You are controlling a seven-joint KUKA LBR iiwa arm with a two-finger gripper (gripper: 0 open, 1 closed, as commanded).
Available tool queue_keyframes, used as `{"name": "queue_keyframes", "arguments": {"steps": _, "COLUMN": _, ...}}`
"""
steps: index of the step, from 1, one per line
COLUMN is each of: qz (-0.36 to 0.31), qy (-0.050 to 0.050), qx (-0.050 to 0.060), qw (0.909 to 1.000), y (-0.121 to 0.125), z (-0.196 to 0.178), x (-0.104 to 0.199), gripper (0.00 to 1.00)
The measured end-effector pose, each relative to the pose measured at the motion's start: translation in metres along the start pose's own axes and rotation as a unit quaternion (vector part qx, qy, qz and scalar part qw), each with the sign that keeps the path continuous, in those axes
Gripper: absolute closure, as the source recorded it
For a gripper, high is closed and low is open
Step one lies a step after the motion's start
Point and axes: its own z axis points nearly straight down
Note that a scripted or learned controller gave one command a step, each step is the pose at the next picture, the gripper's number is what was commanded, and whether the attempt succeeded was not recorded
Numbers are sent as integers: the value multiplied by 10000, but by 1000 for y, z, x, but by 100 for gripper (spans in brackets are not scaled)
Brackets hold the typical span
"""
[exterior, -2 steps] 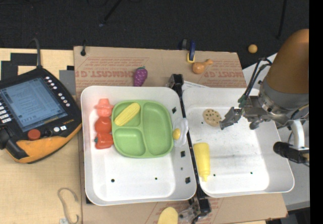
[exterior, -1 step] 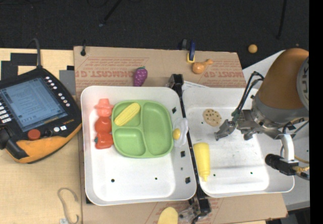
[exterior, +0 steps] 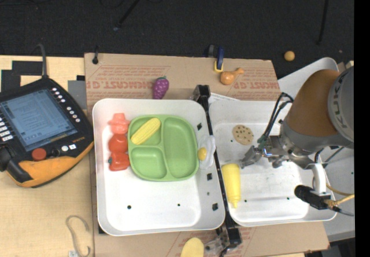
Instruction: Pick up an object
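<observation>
My gripper hangs low over the middle of the right bin, reaching in from the right under the grey arm with its orange band. A round brown cookie lies just up and left of it. Below and to its left, a yellow bottle-shaped toy lies along the bin's left wall. Nothing shows at the gripper's tip. In the left bin sits a green divided plate with a yellow corn cob in it. A red and orange toy figure lies beside the plate.
A small yellow piece rests on the divider between the bins. Behind them on the cardboard lie purple grapes, an orange pear-like toy and a blue-yellow clamp. A teach pendant sits at the left, and a yellow toy lies at the front.
</observation>
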Motion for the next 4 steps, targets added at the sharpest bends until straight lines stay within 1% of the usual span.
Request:
{"name": "queue_keyframes", "arguments": {"steps": 1, "qz": 21, "qy": -47, "qx": -43, "qw": 10000, "y": 1, "z": 38, "x": -2, "gripper": 0}}
{"name": "queue_keyframes", "arguments": {"steps": 2, "qz": 58, "qy": -11, "qx": -20, "qw": 10000, "y": 0, "z": 27, "x": -2, "gripper": 100}}
{"name": "queue_keyframes", "arguments": {"steps": 3, "qz": 7, "qy": -11, "qx": -42, "qw": 10000, "y": 6, "z": -33, "x": -2, "gripper": 100}}
{"name": "queue_keyframes", "arguments": {"steps": 4, "qz": 16, "qy": -14, "qx": -47, "qw": 10000, "y": 9, "z": -81, "x": -13, "gripper": 100}}
